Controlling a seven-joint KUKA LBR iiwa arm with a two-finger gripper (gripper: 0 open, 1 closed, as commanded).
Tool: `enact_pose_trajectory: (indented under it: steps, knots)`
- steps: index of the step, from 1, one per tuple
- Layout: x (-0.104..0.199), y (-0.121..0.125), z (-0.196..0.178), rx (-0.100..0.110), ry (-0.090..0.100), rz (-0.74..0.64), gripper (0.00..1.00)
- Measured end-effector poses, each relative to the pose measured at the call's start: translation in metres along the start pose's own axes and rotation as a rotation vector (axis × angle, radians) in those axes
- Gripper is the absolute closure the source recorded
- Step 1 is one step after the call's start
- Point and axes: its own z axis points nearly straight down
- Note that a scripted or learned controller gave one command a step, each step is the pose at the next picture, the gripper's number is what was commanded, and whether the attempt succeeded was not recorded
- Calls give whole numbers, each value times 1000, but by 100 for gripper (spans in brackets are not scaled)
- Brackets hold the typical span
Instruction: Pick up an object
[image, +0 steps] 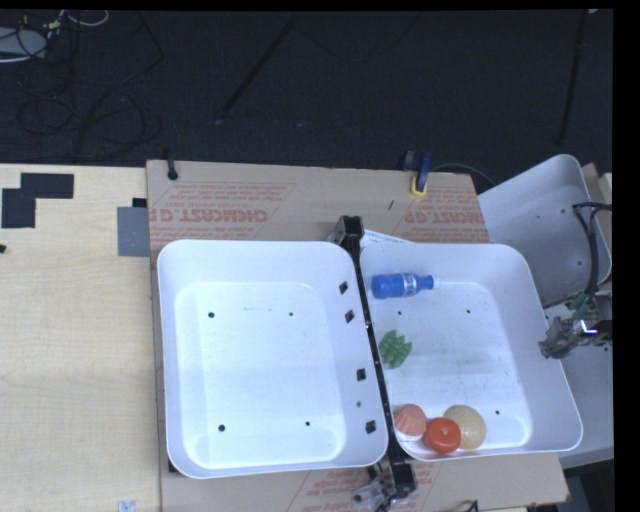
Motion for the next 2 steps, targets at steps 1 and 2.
enact_pose_trajectory:
  steps: [1, 2]
  knots:
    - [1, 0, 19, 2, 1, -1, 100]
    - [1, 78, -2, -8, -3, -6, 100]
